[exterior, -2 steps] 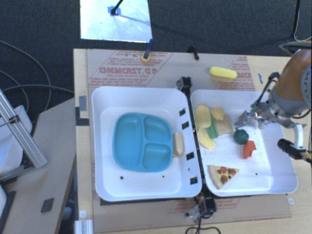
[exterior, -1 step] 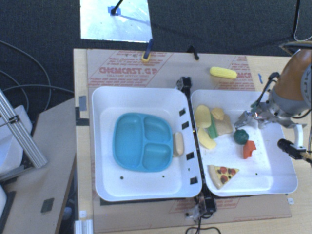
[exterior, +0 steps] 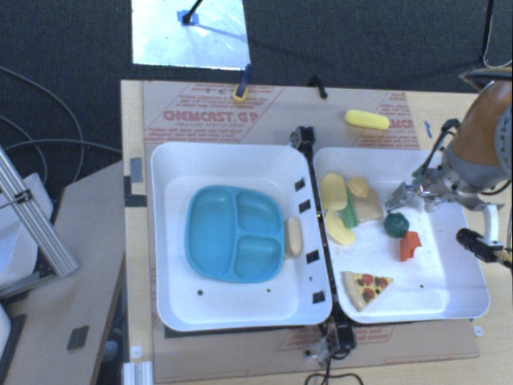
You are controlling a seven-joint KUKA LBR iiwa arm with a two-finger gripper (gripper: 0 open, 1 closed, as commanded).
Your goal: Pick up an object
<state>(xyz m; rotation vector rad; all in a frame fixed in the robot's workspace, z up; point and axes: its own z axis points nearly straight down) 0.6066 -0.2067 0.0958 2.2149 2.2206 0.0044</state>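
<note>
In the right bin [exterior: 461,299] lie several toy foods: a dark green round piece [exterior: 396,224], a red piece [exterior: 409,245], a pizza slice [exterior: 366,287], yellow pieces [exterior: 334,192], a green stick [exterior: 350,212] and a tan slice [exterior: 368,208]. My gripper [exterior: 403,196] reaches in from the right and hangs low over the bin's upper middle. It sits just above and behind the dark green piece. No object shows in its grasp.
The left bin [exterior: 176,295] holds a blue divided plate [exterior: 235,233] with a tan bun [exterior: 294,237] beside it. A yellow piece [exterior: 367,119] lies on the cardboard behind the right bin. Cables run at the far left.
</note>
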